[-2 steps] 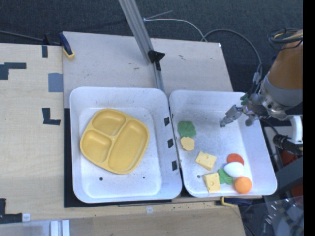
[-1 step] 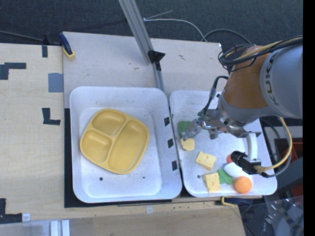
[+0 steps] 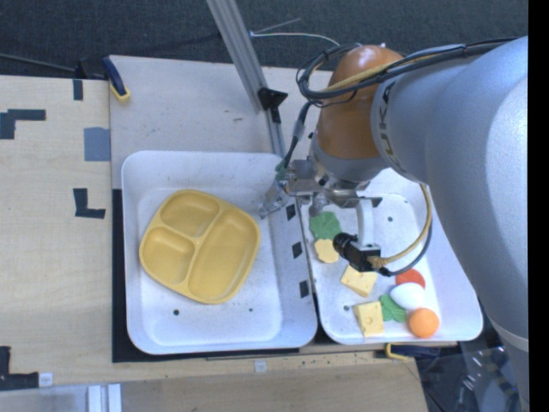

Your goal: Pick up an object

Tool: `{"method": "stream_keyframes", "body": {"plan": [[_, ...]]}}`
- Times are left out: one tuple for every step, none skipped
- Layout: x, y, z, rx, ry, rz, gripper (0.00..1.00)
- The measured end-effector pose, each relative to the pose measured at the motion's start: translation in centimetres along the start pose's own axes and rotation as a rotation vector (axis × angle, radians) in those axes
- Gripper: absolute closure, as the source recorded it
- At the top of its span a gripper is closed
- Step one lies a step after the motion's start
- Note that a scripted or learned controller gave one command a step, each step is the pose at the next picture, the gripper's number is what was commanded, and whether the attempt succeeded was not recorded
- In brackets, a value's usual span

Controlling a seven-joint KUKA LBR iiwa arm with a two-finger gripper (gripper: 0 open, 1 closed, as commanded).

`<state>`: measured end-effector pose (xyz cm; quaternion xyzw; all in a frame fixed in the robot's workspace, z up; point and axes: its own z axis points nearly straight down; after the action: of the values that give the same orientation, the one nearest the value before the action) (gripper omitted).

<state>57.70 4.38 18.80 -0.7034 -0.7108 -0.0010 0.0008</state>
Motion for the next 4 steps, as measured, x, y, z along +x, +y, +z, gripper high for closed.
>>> {"method": "stream_keyframes", "body": {"plan": [[-6.9,3.1,0.0,0.0,-0.005,0.014,0.0],[-12.7,-1.9,-0.1,0.005,-0.006,0.017,0.0],[-9.3,2.3,0.0,-0.001,-0.002,0.005,0.0],[-15.9,0.4,10.0,0.0,-0.002,0.015,0.0]]}}
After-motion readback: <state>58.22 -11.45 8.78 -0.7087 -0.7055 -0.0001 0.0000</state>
